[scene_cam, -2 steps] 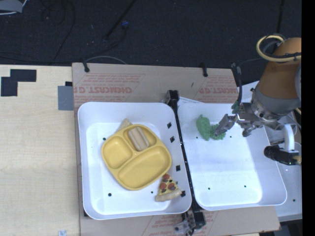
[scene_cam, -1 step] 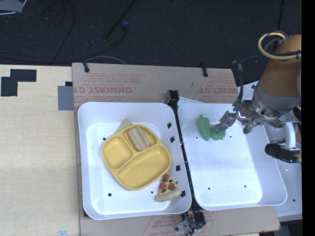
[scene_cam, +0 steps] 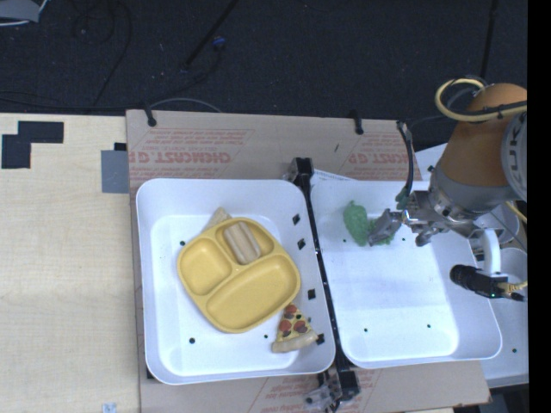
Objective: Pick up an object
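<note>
A green toy vegetable [scene_cam: 355, 221] lies in the upper left part of the right bin [scene_cam: 413, 338]. My gripper [scene_cam: 402, 231] hangs low over that bin, just right of the green piece. It is open, and its left finger [scene_cam: 381, 229] overlaps the green piece's right edge while the other finger [scene_cam: 424, 237] stands apart to the right. Nothing sits between the fingers. In the left bin [scene_cam: 159, 317] a yellow divided plate [scene_cam: 250, 295] holds a tan bun-like piece [scene_cam: 243, 242]. A toy pizza slice [scene_cam: 294, 330] rests by the plate's lower right.
A black divider [scene_cam: 312, 256] runs between the two bins. The arm's orange and grey body [scene_cam: 478, 157] stands over the right bin's upper right corner. A black fitting [scene_cam: 478, 280] and cables lie at that bin's right rim. Cardboard lies under both bins.
</note>
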Robot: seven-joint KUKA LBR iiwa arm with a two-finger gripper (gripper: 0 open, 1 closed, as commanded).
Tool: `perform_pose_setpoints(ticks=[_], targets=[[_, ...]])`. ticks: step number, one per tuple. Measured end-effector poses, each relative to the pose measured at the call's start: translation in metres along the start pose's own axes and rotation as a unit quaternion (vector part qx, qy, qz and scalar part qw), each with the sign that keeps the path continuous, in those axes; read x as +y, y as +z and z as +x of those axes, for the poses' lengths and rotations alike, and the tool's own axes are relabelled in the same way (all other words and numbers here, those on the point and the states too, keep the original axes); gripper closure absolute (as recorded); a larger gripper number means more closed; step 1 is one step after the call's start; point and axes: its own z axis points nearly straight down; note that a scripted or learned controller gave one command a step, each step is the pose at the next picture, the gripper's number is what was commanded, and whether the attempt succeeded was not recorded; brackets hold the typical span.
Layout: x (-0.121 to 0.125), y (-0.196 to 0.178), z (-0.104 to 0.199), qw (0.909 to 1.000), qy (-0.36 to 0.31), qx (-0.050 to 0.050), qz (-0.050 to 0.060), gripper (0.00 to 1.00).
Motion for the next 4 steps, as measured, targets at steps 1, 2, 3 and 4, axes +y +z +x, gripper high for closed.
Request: perform_pose_setpoints(ticks=[1,2,3,4], targets=[[-0.002,0.046,-0.006,1.0,0.0,0.0,0.0,0.0],[-0.001,0.095,-0.006,1.0,0.0,0.0,-0.002,0.0],[-0.001,0.083,-0.007,1.0,0.002,0.0,-0.002,1.0],[0.004,0.038,-0.003,1.0,-0.001,-0.001,-0.005,1.0]])
